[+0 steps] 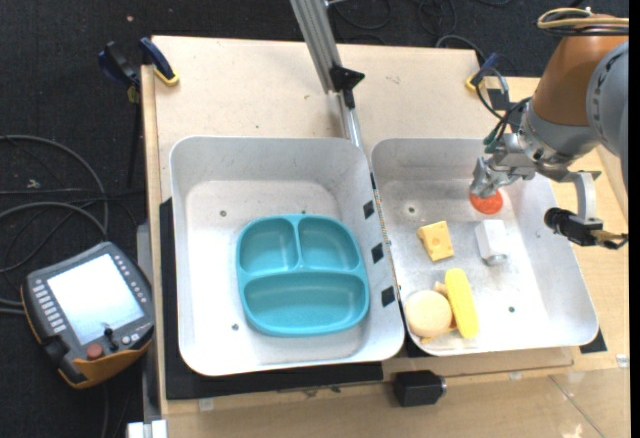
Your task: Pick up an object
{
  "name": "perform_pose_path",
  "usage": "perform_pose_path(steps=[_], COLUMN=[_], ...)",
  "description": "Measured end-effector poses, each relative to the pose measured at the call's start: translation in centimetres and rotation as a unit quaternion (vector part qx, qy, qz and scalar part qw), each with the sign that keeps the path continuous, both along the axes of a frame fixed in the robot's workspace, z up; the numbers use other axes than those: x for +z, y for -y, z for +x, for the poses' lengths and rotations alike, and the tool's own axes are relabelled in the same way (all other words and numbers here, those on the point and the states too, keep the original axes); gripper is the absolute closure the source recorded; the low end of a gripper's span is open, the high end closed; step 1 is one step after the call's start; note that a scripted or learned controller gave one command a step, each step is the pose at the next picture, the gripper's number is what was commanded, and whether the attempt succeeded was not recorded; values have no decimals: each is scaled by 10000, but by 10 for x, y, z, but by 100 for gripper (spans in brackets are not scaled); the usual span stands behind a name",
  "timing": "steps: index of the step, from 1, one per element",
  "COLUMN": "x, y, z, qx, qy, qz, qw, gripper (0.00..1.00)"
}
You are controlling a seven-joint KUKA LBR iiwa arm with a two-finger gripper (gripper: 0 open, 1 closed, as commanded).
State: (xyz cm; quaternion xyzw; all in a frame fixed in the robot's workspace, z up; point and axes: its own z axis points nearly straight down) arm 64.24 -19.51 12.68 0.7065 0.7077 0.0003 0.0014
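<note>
We see the claw [489, 188] low in the right bin [560, 311], its fingers closed around a small red-orange rounded object [488, 203]. At 7 o'clock from it lie a yellow cheese wedge [436, 240], a banana [460, 302] and a grey block [490, 242].

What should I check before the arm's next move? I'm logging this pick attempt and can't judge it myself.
1. Hand over a target: ok, it sits right above the red object in the right bin.
2. Red object actually held: cannot tell, the hand hides its top.
3. Neighbours apart from the target: ok, the white block and cheese wedge lie separate.
4. Banana free: not ok, it touches the round bun.
5. Blue tray out of the way: ok, it lies in the left bin.
</note>
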Motion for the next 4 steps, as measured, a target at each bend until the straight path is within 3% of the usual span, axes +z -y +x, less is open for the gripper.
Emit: perform_pose_path(steps=[1, 2, 4], x=[63, 85, 108], y=[0, 0, -90], z=[8, 9, -25], qx=[6, 5, 29], qy=[30, 11, -12], qz=[-6, 1, 15], qw=[10000, 10000, 10000], gripper=[100, 100, 100])
